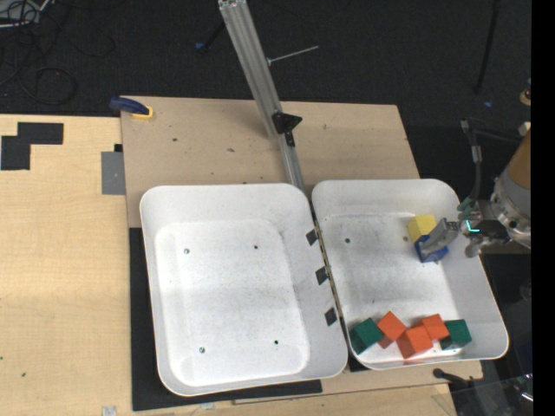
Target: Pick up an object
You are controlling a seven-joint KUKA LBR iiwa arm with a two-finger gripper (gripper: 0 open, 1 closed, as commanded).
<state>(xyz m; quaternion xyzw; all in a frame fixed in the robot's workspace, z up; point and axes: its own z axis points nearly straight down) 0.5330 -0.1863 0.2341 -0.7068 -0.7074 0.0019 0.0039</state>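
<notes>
My gripper (460,235) reaches in over the right rim of the right bin (381,199). A small blue block (431,249) lies just left of its tip, touching or nearly touching it. A yellow block (422,225) sits right behind the blue one. Along the bin's front edge is a cluster: a green block (366,333), an orange block (391,326), two more orange blocks (418,340) and another green block (457,332). Whether the blue block is gripped is unclear.
The left bin (227,289) stands beside the right one, joined by black clips (322,275). A slanted metal rail (258,72) rises behind the bins. The wooden bench (61,232) extends to the left.
</notes>
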